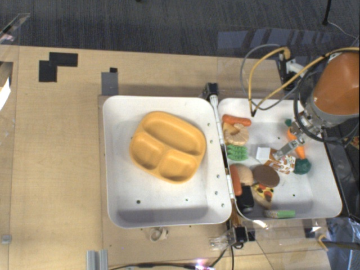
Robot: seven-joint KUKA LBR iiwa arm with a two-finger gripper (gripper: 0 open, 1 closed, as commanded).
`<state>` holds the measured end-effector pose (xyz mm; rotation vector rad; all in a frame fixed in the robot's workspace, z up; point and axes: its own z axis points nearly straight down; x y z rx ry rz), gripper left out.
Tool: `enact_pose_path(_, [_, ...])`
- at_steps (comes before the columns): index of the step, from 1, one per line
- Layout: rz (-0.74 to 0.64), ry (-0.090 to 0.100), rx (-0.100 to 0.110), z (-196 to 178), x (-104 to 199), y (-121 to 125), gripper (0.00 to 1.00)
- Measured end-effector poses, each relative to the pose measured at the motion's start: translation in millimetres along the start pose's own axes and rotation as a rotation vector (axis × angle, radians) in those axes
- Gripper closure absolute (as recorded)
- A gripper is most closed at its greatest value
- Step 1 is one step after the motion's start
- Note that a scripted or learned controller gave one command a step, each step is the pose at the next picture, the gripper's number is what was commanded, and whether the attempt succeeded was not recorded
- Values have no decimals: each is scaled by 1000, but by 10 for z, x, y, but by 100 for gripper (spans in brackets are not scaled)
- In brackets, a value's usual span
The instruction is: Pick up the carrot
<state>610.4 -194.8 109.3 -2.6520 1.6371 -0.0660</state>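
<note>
The carrot lies near the right bin's far right side, just beside the end effector, which we judge positioned for a grasp; we cannot tell its state. Toy foods crowd that bin's left side; the left bin holds a yellow divided tray.

- The arm comes in from the right side of the camera view.
- It is grey, with a big orange band just above the wrist.
- Yellow and black cables loop up and over beside it.
- The arm bends down toward the left.
- The gripper is at the low end, pointing down and left.
- Its thin metal fingers look close together.
</note>
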Motion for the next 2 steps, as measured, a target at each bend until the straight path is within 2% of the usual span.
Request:
enact_pose_path(1, [-54,9,10,-17,-73,103,0])
enact_pose_path(2, [46,9,-7,9,169,-184,0])
